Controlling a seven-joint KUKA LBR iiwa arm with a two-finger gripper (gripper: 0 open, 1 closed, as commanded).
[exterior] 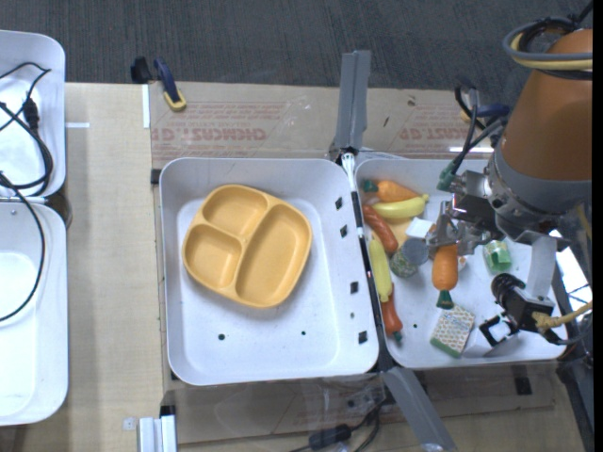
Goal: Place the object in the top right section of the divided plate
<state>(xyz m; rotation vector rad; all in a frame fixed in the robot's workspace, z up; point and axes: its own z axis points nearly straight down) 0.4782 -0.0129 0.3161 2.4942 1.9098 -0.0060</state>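
Plate (pixel 247 244) is sat in the left bin (pixel 188 347), well apart from the carrot (pixel 445 269) lying upright-ish in the right bin (pixel 528 351); gripper (pixel 450 238) is hung just over its top; grip can't be told.

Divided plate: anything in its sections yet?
Empty. The divided plate shows bare yellow in all three sections; the toy food sits in the right bin.

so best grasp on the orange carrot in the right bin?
Grip the carrot across its orange body, coming straight down. It lies roughly upright in view, green top toward the near edge, so close the fingers left-right across the narrow width. Neighbours sit close on its left.
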